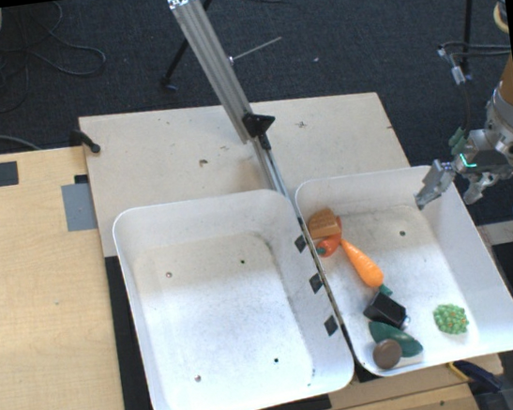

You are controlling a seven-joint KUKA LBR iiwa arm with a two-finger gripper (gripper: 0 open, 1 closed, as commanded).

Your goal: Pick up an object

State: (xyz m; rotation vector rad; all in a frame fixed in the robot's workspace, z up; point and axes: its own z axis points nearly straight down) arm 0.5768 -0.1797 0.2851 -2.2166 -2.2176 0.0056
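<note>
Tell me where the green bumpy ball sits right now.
The green bumpy ball lies in the right bin, near its lower right corner, apart from the black block to its left.

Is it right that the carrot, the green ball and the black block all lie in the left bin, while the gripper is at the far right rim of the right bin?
Not quite. The camera view shows the carrot, the green ball and the black block lying in the right bin, not the left bin. The gripper is indeed at the right bin's far right rim.
</note>
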